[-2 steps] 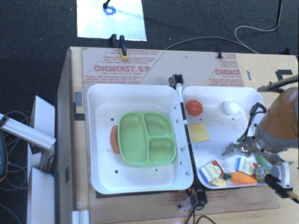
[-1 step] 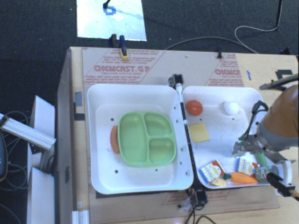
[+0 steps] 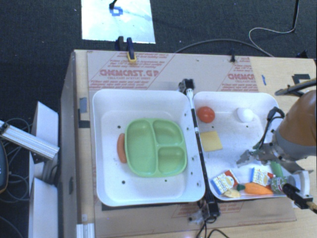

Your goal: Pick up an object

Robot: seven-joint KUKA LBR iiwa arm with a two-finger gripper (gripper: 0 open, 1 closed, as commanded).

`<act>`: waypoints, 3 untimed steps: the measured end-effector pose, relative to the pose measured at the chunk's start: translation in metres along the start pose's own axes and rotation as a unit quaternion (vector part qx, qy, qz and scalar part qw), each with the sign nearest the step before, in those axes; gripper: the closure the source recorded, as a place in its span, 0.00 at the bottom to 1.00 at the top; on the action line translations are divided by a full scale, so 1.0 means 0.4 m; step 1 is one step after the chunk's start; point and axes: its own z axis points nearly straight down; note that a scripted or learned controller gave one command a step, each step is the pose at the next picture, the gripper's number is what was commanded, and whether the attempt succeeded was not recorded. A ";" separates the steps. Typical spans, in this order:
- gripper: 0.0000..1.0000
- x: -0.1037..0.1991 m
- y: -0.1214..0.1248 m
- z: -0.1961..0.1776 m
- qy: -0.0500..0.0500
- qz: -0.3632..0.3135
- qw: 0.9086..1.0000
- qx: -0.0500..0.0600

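In the right bin [image 3: 233, 100] lie a red tomato [image 3: 206, 114], a white egg-shaped piece [image 3: 244, 114] and a yellow cheese slice [image 3: 211, 141]. Near its front wall are a red-and-white snack packet [image 3: 224, 181], a blue-and-white packet [image 3: 259, 175], an orange carrot [image 3: 257, 188] and a green piece [image 3: 276, 170]. My gripper [image 3: 252, 156] hangs low over the right part of this bin, just behind the blue-and-white packet and right of the cheese. Nothing shows in its grasp.
The left bin [image 3: 106, 133] holds a green divided plate [image 3: 155, 147] with an orange sausage [image 3: 121, 148] lying against its left edge. A black-and-white rod [image 3: 193, 114] lies along the wall between the bins. Cables run across the bench's back edge.
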 end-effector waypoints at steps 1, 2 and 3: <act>1.00 0.000 0.002 -0.026 0.000 0.000 1.000 -0.001; 0.00 0.000 0.002 -0.026 0.000 0.000 1.000 -0.001; 1.00 0.000 0.005 -0.052 0.000 -0.001 1.000 -0.002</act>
